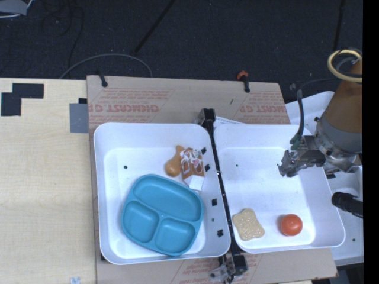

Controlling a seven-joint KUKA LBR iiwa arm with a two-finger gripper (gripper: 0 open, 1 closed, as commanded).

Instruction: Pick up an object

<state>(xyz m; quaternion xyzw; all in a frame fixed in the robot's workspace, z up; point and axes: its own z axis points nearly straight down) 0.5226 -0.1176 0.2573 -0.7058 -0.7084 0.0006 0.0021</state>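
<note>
You have the arm (346, 114) reaching in from the right edge of the frame, its orange band at the upper right, and the gripper (289, 164) hanging over the upper right part of the right bin (269, 158). You cannot tell from this slant whether the jaws are released or clenched, and nothing shows between them. In that same bin, toward the lower right of the frame, a red tomato (291, 224) lies near the bottom wall, and a pale cracker-like piece (247, 225) lies just to its left, the two apart from each other and well below the gripper. The left bin (109, 176) holds a blue divided plate (161, 213) filling its lower half, tilted a little. Above the plate, near the divider between the bins, you see an orange-brown toy (173, 163) touching a brown and white toy (192, 161). Both bins rest on a cardboard sheet (177, 102) on the counter (41, 188), which stretches pale to the left of the frame
</note>
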